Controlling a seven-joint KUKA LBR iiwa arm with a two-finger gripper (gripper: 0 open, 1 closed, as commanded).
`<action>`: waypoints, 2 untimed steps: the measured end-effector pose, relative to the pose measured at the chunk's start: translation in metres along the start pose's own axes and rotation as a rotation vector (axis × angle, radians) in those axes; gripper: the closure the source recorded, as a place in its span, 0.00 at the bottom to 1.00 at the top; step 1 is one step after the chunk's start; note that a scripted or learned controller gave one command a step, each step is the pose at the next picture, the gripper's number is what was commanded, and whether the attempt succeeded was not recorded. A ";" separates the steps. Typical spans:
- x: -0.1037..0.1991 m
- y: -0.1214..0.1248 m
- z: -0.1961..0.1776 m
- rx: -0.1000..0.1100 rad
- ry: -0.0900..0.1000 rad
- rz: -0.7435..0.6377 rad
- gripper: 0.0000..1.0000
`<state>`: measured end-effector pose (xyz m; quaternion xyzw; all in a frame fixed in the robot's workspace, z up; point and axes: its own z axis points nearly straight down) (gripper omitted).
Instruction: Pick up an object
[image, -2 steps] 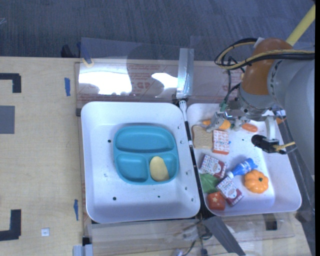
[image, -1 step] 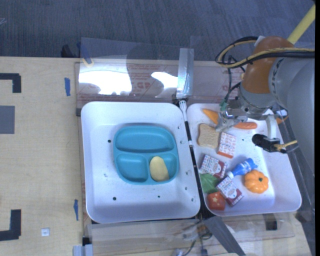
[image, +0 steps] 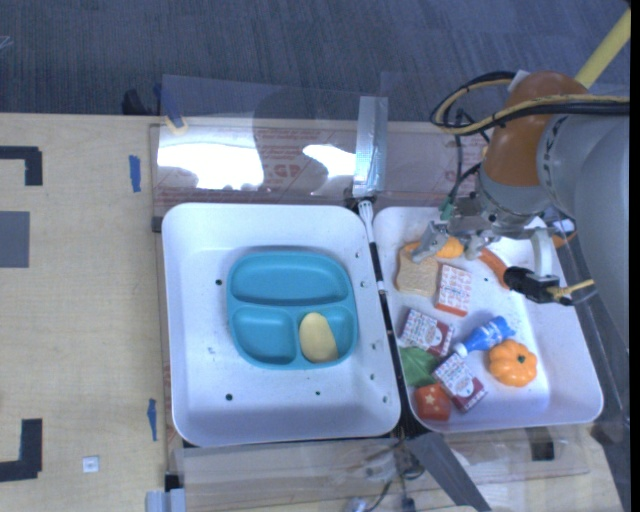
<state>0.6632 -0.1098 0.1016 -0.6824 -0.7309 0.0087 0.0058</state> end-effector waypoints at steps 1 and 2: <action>-0.007 0.001 0.010 0.001 0.015 -0.009 0.00; -0.008 -0.001 0.002 0.008 0.013 -0.010 1.00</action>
